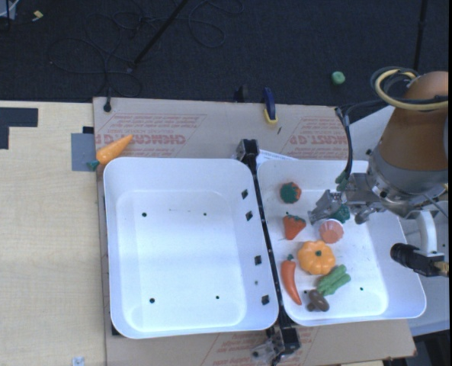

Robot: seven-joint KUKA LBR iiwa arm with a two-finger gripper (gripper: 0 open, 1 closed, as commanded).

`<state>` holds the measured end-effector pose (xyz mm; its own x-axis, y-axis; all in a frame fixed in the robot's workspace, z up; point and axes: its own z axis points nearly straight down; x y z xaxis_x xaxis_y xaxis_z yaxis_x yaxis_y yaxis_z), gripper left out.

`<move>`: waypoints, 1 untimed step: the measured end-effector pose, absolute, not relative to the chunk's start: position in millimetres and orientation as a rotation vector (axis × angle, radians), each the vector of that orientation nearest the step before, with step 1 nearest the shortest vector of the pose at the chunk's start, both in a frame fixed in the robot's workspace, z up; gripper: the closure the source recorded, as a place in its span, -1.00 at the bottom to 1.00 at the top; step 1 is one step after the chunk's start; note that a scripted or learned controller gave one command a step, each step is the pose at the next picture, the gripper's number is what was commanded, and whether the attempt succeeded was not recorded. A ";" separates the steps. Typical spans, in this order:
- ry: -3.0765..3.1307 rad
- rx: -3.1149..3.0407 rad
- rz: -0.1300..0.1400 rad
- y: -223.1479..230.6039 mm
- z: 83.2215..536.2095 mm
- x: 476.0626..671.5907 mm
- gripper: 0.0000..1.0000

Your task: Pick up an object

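The right bin (393, 300) holds several toy foods: a green and red round piece (290, 192), a red strawberry-like piece (293, 226), a pink round piece (331, 232), an orange pumpkin (316, 257), a long orange-red carrot (290, 280), a green pod (333, 280) and a small brown piece (316, 302). My gripper (328, 207) hangs over the bin's middle, just above the pink piece and right of the strawberry-like piece. Nothing shows between its fingers.
The left bin (126, 204) lies beside the right one, with a black divider strip (258, 227) between them. An orange carrot (113, 149) rests on the cardboard outside the left bin's far corner. A blue clamp (270, 105) sits at the board's far edge.
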<state>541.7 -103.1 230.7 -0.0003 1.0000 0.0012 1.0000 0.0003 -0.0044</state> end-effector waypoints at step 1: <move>-2.223 -2.215 0.003 -79.6 179.8 625.2 -1.00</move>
